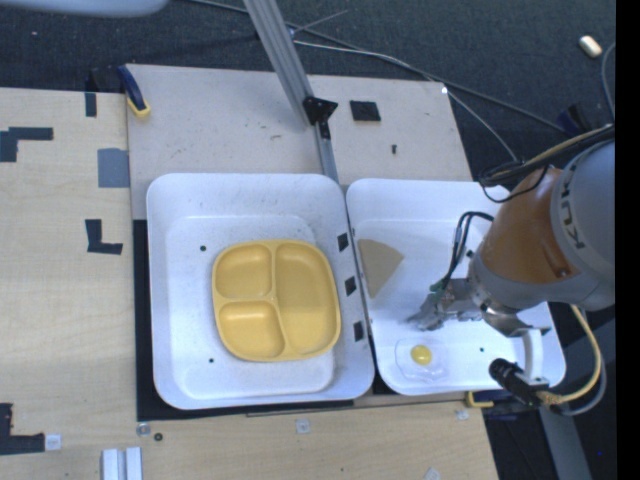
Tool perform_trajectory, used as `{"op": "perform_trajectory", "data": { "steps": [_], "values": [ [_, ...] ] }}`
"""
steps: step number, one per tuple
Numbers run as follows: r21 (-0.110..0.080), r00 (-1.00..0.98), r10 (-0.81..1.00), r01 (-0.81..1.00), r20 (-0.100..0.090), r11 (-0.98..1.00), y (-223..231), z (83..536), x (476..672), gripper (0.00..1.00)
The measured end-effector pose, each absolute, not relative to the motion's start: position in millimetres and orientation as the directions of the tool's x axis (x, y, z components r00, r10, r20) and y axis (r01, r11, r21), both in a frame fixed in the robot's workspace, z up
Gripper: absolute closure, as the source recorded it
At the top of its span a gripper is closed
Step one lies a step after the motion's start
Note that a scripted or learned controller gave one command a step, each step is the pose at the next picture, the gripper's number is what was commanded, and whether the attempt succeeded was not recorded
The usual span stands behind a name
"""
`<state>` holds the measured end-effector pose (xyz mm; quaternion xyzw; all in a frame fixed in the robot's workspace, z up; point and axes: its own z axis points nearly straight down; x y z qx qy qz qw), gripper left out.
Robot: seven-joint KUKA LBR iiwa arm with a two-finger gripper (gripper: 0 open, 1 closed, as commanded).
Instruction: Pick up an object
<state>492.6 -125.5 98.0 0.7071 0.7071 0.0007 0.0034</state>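
The gripper [428, 313] hangs low in the right bin [400, 203], just above the fried egg [421, 355]; this looks like the approach; the hand's state I cannot tell; next it must settle over the egg.

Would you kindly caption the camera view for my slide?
Claw low in right bin, above fried egg; yellow tray in left bin.

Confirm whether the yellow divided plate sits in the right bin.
No, the yellow divided plate lies in the left bin, while the right bin holds the fried egg.
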Motion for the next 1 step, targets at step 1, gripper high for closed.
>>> {"op": "perform_trajectory", "data": {
  "steps": [1],
  "values": [
    [0.0, -0.001, 1.0, 1.0, 0.0, 0.001, -125.0, 140.0, 488.3, 1.0]
  ]
}}
